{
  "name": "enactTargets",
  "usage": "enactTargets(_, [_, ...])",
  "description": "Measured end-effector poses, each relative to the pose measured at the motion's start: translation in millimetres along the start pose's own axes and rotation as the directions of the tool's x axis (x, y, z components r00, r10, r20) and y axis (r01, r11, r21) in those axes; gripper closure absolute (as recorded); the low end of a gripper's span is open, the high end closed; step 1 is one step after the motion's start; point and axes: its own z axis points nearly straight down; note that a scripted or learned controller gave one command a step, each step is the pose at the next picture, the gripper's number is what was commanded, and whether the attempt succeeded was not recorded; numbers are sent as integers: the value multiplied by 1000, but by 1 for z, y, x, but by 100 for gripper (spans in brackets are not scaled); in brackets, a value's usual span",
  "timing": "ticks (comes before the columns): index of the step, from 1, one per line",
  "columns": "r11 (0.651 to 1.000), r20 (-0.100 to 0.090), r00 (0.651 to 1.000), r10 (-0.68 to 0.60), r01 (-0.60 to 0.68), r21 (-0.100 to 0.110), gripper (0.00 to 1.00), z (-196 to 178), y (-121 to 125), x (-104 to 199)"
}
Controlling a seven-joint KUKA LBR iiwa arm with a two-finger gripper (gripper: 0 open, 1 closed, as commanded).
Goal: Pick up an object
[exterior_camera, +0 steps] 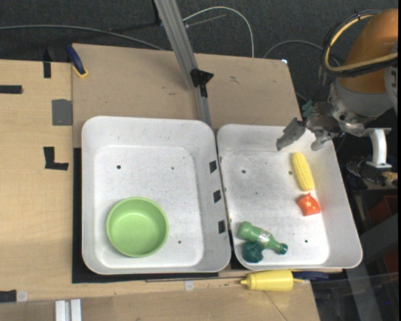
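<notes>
The hand (306, 134) hangs over the far right corner of the right bin (254, 142), its two fingers spread apart with nothing between them, a posture that suits an approach from above rather than a carry. Just below the hand, on the bin floor, lies a yellow corn cob (302, 171), set lengthwise and apart from the fingertips; it is the nearest candidate for the pick. Just beyond the cob, farther from the hand, sits a small orange block (309, 204), close to the cob's lower end but not clearly touching it. Well away from the hand, toward the bin's near edge, a green bottle (262, 237) lies on its side against a dark teal piece (253, 251). A yellow bottle (270, 281) rests outside the bin on the counter (120, 72), out of the working area. The left bin (147, 129), far to the hand's side, holds a green bowl (138, 227) upright. Judged from this layout, the cob's isolation and its place just under the open fingers make it the likely target, though the hand must descend and centre over it first.
</notes>
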Motion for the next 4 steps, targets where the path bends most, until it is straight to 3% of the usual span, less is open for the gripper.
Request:
enactTargets(1, [1000, 0, 1000, 0, 0, 0, 0, 0, 0, 0])
enactTargets(2, [1000, 1, 1000, 2, -2, 6, 0, 59, -9, -5])
enactTargets(4, [1000, 2, 1000, 0, 0, 0, 0, 152, -7, 5])
